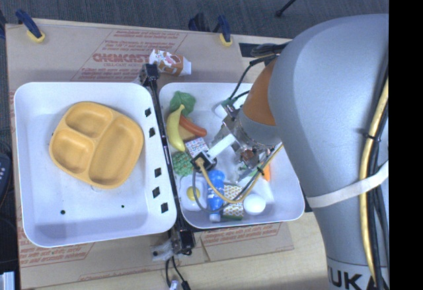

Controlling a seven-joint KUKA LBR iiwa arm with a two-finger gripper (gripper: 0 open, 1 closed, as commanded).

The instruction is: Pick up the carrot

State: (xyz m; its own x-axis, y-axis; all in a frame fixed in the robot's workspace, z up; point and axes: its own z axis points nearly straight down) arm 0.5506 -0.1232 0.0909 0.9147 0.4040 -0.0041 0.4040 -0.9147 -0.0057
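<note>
Carrot (192, 127) lies in the R bin (289, 195) right by the banana (174, 130), jaws low over mid bin, can't tell if open or shut.

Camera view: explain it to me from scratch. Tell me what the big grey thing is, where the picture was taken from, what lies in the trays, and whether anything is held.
The big grey shape is a robot arm, reaching in from the right. The one camera is fixed above the bench and looks down at a slant. Two shallow white bins sit side by side. The left bin holds a yellow divided plate. The right bin holds a jumble of small things, among them a banana and, right beside it, the carrot. The arm's wrist hangs over that bin and covers its working end, so I cannot tell whether anything is held. The carrot itself lies in the bin.
</note>
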